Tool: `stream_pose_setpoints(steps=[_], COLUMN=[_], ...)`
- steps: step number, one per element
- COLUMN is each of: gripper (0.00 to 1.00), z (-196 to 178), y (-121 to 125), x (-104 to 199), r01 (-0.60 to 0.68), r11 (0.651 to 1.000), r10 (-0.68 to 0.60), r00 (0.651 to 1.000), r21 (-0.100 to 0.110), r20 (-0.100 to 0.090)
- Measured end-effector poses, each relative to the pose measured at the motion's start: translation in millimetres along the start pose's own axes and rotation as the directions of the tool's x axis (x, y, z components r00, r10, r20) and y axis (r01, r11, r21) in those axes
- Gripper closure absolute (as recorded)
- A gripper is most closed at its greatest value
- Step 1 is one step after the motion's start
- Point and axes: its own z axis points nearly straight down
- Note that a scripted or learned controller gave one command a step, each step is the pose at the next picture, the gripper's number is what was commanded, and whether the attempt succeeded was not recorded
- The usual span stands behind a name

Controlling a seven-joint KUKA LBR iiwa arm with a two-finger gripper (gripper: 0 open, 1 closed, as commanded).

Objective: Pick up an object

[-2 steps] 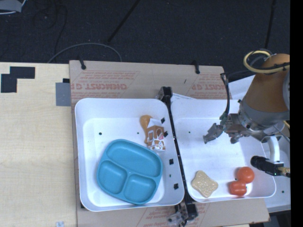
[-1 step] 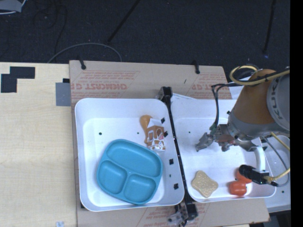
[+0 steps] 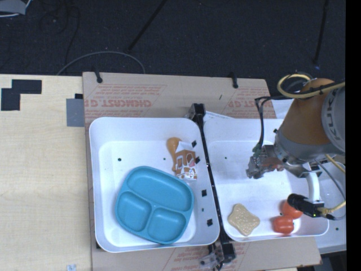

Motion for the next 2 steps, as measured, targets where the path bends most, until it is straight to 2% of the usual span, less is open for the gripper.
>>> stream_pose_setpoints(steps=[1, 2], gripper=[1.00, 1.00], z=[-43, -60], y=[4, 4], x=[-4, -5], r01=[0.004, 0.005], r11=[1.000, 1.000], r10=[-0.004, -0.005], r00=[1.000, 1.000], r21=[-0.007, -0.005], r20=[0.002, 0.001])
